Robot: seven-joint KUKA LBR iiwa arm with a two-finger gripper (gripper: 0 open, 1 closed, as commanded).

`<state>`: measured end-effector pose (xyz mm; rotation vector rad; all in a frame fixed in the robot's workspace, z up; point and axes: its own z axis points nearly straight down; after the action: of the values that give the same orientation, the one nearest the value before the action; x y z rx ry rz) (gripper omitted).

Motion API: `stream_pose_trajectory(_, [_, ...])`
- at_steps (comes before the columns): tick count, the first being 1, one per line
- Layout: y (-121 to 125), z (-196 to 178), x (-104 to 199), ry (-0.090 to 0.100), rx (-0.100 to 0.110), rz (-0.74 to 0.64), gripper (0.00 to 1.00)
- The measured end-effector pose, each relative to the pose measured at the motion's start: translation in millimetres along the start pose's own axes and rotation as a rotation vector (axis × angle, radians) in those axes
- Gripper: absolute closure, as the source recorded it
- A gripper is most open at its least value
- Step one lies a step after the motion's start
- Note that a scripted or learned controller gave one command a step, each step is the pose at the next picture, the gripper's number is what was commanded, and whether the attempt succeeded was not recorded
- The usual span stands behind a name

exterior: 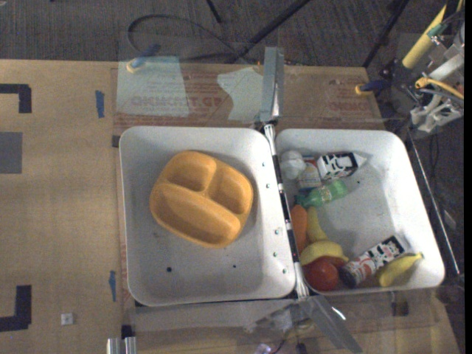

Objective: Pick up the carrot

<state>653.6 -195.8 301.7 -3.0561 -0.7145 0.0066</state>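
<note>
Carrot (299,227) lying in the right bin (383,190), lower centre of the frame, lengthwise against the bin's left wall by the divider between the two bins. Crowded on its free side: pale yellow piece (316,226) touching or just beside it, green item (322,195) just above, red and yellow fruit (323,270) at its lower end. Further up, a white ball (293,164) and a small carton (338,164); a printed bottle (372,260) and banana (399,268) towards the bin's lower right corner. Orange divided plate (201,196) alone in the left bin (147,271).

Grey-white hardware with yellow cabling at the upper right edge of the frame, probably the claw (435,113), well apart from the carrot and outside the bin. Too blurred to tell whether wide or narrow. Nothing seen held.

Step in hand, by judgement: the very start, approach not yet made, carrot ungrasped.

Next move: travel down and left across the right bin to a spot over the carrot, claw turned across the carrot's short width. Tight room between wall and yellow piece, so risk of striking the wall or pinching a neighbour instead.
</note>
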Motion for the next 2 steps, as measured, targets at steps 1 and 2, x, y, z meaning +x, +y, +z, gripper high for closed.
stream_pose_trajectory(1, [-36,14,12,0.001,0.002,0.255,1.00])
stream_pose_trajectory(2, [2,11,-24,0.001,0.000,0.071,1.00])
